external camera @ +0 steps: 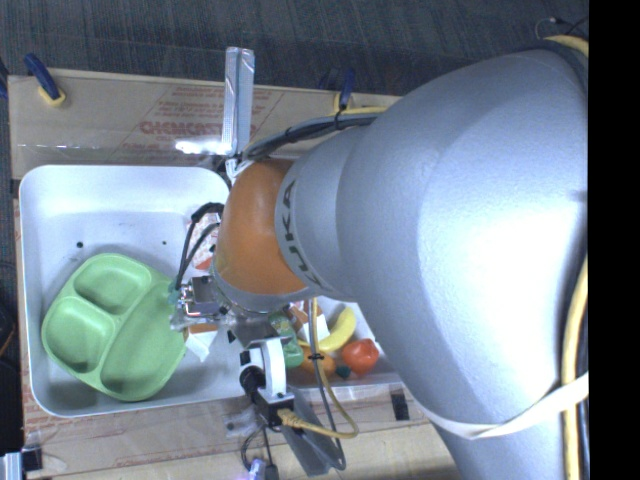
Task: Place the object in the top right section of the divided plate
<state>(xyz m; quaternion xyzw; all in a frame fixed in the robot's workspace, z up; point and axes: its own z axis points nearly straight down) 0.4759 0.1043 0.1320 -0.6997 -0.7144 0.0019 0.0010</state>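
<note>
Along the near edge of the table point(100, 118) we see the front rims of two white bins. The left bin point(60, 198) holds the green divided plate point(108, 326), which lies flat on the bin floor toward its near left corner. The plate has two small sections on its far and left sides and one large section on its near side.

Just beside the plate's right rim, over the near right part of the same bin, is the end effector point(195, 310). The wrist covers it from above, so we cannot tell how far open it is or whether it has hold of anything. We also cannot tell whether it touches the plate. A small white thing point(200, 346) shows just nearer than it, beside the plate, but we cannot make out what it is. We cannot pick out with certainty which thing is the object meant for the plate.

In the sliver of the right bin point(372, 376) that the arm leaves uncovered, a banana point(341, 330) lies near a red round thing point(363, 354) and a green thing point(293, 352).

Farther back, the orange band point(255, 238) sits above the wrist, and the grey arm point(450, 238) spreads over the right bin. At the far edge of the table a metal strip point(240, 93) stands between two blue clamps point(45, 76) point(345, 90).
</note>
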